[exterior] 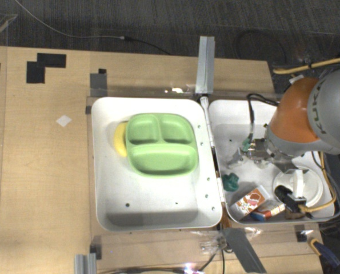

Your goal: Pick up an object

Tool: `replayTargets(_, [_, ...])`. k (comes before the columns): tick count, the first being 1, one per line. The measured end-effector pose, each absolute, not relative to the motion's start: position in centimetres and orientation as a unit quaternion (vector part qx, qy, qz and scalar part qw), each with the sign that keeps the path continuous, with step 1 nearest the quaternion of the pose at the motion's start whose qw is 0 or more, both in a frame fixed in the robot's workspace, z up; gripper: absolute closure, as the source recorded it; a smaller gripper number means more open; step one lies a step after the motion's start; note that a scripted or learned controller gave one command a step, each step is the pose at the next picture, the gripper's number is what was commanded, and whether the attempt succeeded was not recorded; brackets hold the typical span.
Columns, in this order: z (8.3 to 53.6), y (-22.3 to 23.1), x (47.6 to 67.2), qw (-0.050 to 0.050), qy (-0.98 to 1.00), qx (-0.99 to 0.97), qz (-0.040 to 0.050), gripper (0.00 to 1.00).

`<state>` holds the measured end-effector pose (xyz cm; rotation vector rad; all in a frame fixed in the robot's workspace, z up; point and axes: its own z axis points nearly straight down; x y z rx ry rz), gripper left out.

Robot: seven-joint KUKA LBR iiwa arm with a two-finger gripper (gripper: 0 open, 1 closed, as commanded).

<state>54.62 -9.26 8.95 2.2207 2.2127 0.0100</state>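
A green divided plate (160,143) filled the left bin's (110,204) upper half, its front floor lying open; the arm (307,116) overhung the cluttered right bin (230,116).

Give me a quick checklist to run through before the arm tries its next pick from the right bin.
1. End effector over the right bin: ok.
2. Object held: cannot tell, the wrist hides it.
3. Pickable items in the right bin, teal piece and red packet: ok.
4. Those items apart from each other: ok.
5. Green divided tray lying in the left bin, away from the arm: ok.
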Motion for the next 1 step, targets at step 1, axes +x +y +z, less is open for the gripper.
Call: replayTargets(1, [10.18, -9.37, 54.85, 0.007, 0.705, 0.709, 0.0049, 1.00])
